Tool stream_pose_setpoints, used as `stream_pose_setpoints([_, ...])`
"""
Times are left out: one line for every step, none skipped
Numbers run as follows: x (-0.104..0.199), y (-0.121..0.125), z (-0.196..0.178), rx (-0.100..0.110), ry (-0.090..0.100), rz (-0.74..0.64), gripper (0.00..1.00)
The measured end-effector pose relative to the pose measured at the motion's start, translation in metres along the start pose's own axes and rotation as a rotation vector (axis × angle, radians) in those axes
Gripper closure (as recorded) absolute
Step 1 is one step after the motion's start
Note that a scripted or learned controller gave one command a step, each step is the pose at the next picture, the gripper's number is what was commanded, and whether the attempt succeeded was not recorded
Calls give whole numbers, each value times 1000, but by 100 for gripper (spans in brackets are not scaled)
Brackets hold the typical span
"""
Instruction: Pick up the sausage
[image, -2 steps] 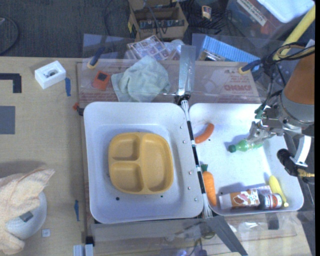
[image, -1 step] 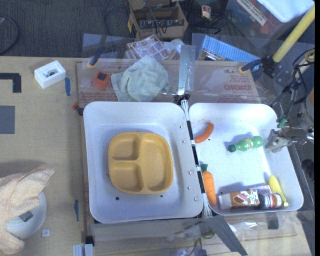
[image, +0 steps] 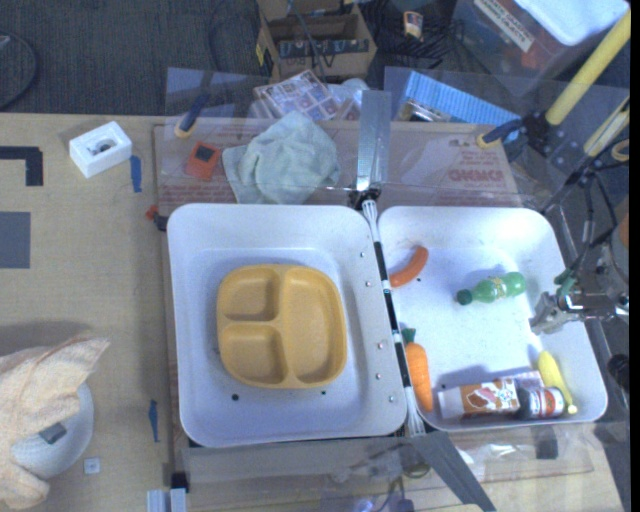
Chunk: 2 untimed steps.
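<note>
Gripper (image: 553, 312) at right bin's right edge, sausage (image: 409, 266) well apart leftward

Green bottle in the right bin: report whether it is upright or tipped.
Tipped. The green bottle lies on its side on the right bin floor, its length running sideways.

bins (image: 200, 240) 2 | tray (image: 283, 326) 1 | sausage (image: 409, 266) 1 | carrot (image: 418, 374) 1 | bottles (image: 492, 290) 2 | banana (image: 555, 378) 1
</note>
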<state>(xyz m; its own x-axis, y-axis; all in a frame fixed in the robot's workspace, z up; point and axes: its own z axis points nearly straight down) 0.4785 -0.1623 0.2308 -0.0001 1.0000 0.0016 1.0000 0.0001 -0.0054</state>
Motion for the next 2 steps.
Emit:
stream_pose_setpoints([65, 0, 44, 0, 0, -185, 100])
stream_pose_setpoints([151, 28, 48, -3, -3, -479, 100])
